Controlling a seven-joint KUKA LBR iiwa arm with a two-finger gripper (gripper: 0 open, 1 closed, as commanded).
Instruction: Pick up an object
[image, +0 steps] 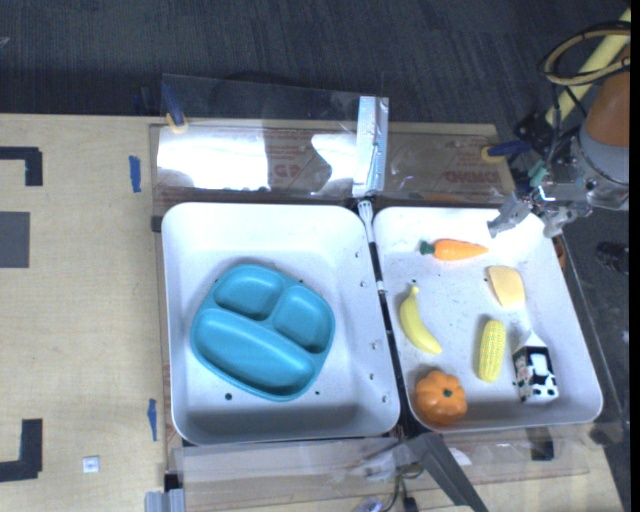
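The right bin (570, 300) holds several toy foods. An orange carrot (460, 250) lies near its far edge, a pale yellow wedge (507, 286) just below it. A banana (418, 320) and a corn cob (490, 349) lie in the middle. An orange pumpkin (440, 396) sits at the near edge, and a black-and-white cow figure (537, 373) stands at the near right. My gripper (528, 220) hovers over the bin's far right corner, right of the carrot, fingers spread and open with nothing between them.
The left bin (200, 240) holds a blue divided plate (262, 328). A clear plastic wall (270, 150) stands behind the bins. Yellow cables (580, 55) loop above the arm at the top right.
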